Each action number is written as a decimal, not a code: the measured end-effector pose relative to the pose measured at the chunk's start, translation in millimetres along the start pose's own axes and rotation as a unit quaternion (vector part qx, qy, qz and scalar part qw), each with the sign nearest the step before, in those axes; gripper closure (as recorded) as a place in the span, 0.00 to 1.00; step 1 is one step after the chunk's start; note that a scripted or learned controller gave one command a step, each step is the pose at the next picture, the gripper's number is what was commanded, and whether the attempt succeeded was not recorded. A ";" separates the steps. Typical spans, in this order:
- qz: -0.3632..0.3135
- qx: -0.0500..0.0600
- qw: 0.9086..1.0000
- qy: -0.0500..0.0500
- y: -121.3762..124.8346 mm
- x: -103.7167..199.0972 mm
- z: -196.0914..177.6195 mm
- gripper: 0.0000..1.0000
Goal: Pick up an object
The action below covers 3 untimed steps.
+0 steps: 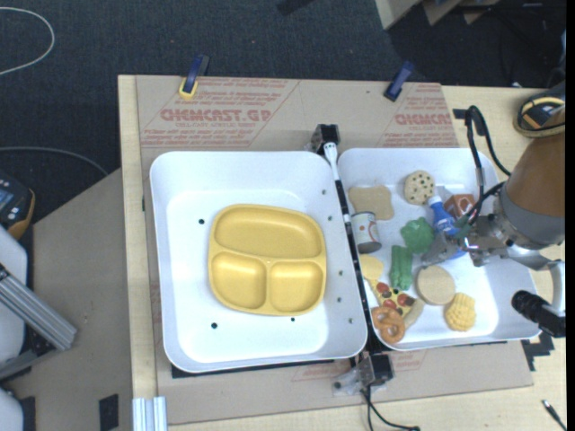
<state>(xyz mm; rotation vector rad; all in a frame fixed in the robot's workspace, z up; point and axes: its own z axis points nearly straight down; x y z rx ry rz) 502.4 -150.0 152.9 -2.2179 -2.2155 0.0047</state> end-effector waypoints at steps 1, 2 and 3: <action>0.000 -0.001 1.000 0.000 -5.9 -0.4 44.2 0.00; 0.000 -0.003 1.000 -0.001 -5.1 -0.7 68.2 0.00; 0.000 -0.004 1.000 -0.001 -5.6 -0.2 58.1 1.00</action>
